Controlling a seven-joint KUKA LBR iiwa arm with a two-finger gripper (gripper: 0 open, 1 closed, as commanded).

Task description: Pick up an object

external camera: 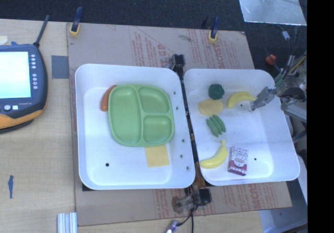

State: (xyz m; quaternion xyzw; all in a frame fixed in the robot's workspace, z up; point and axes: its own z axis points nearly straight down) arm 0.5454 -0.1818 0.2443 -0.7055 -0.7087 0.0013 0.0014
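Writing first: the cardboard sheet (156, 44) under the bins has reddish print on it, way too faint to read, and the small red-and-white packet (238, 160) near the right bin's (284, 138) front edge has a label I can't make out either. That bin also holds a dark green round piece (216, 90), a yellow lump (210, 107), a green pod thing (215, 124) and two bananas, one (239, 98) toward the back, one (215, 157) near the front left corner. End effector (260, 100) sits just right of the back banana; can't tell how it's set. Lots of bare floor along that bin's right side. Left bin (86, 122) carries a green divided plate (141, 114), an orange piece (106, 98) and a yellow square (157, 156).
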